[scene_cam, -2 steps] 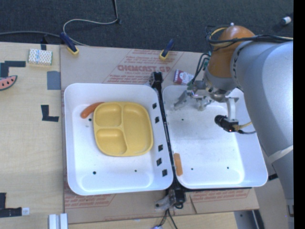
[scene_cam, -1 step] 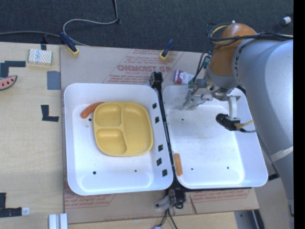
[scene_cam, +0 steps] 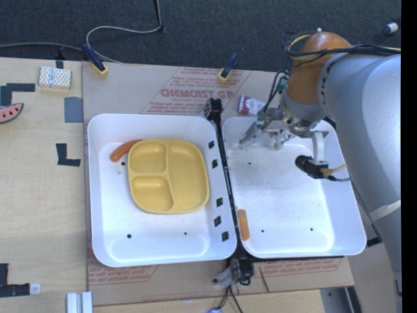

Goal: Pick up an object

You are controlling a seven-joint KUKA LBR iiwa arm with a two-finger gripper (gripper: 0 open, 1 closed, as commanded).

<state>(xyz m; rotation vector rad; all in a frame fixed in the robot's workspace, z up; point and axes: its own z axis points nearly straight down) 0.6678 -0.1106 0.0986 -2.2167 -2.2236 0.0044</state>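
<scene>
At the bottom of the frame, a small orange carrot-like piece (scene_cam: 243,224) lies against the left wall of the right bin (scene_cam: 339,240). Left of centre, a yellow divided plate (scene_cam: 168,176) sits in the left bin (scene_cam: 107,240), with an orange sausage-shaped piece (scene_cam: 121,150) touching its upper left edge. Farther back, upper right, the claw (scene_cam: 266,137) hangs over the right bin's far end, fingers spread wide and holding nothing. This looks like the approach step. Next, the claw would need to travel to one object, centre above it, and descend.
</scene>
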